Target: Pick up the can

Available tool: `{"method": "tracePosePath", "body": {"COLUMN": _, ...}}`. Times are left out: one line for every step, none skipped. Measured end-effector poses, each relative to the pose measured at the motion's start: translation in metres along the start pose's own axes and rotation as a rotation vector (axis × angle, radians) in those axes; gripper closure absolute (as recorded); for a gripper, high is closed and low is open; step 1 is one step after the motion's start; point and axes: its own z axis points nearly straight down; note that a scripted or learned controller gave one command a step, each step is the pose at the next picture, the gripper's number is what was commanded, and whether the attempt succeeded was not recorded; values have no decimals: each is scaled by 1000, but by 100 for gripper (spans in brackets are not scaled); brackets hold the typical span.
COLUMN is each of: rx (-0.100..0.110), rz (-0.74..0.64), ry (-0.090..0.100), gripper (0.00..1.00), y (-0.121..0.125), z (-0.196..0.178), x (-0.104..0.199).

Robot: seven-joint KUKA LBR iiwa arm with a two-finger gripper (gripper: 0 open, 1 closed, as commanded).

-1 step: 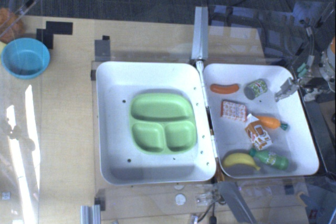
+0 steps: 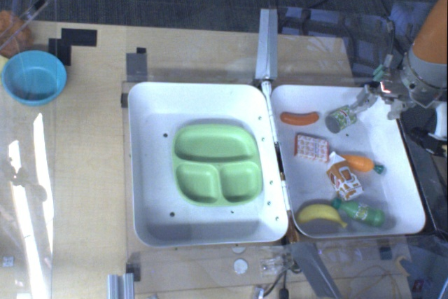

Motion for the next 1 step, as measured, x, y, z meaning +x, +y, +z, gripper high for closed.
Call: {"method": "tracePosePath", "body": {"rx": -4, "rz": 26, "ry": 0, "gripper": 0, "y": 15, "z": 85, "x": 4}}
